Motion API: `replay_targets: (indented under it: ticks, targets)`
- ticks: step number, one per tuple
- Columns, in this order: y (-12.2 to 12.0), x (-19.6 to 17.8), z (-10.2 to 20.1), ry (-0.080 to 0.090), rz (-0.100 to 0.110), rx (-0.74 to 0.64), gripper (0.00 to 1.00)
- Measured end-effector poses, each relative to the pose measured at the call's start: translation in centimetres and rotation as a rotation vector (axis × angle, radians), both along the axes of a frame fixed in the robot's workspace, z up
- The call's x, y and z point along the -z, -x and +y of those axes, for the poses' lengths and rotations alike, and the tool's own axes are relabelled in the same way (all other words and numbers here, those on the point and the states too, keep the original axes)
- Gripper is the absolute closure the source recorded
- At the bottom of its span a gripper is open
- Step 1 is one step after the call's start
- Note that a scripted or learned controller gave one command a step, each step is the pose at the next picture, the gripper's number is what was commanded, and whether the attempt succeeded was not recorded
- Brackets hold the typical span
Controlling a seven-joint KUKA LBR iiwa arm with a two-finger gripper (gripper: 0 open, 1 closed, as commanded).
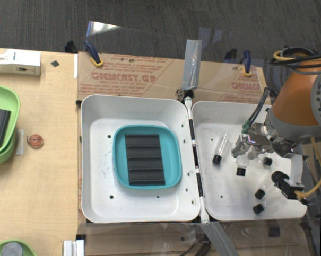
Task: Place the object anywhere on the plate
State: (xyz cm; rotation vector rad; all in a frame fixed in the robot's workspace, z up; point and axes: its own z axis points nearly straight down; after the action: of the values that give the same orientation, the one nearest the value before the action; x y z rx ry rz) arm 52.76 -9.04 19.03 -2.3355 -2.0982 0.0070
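Observation:
A teal square plate [173, 157] sits in the middle of the left bin [95, 164], with a black ribbed block [145, 159] lying on it. In the right bin [221, 202] a small clear tube with a black cap [219, 149] lies on the floor near the bin's left side. My gripper [243, 157] hangs low over the right bin, a short way to the right of the tube and apart from it. I see nothing held in it.
Small black pieces [259, 194] lie on the right bin's floor toward its front right. The ridge between the two bins [194, 153] runs front to back. Green dishes [4, 126] stand on the bench at far left.

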Motion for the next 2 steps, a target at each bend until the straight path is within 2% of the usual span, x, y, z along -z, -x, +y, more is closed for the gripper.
replay_targets:
  ticks: [1,2]
  targets:
    - [-0.4,-0.3,5.2,-0.001,0.000,-0.095,1.00]
    - [-0.4,0.0,12.8,-0.001,0.000,-0.197,1.00]
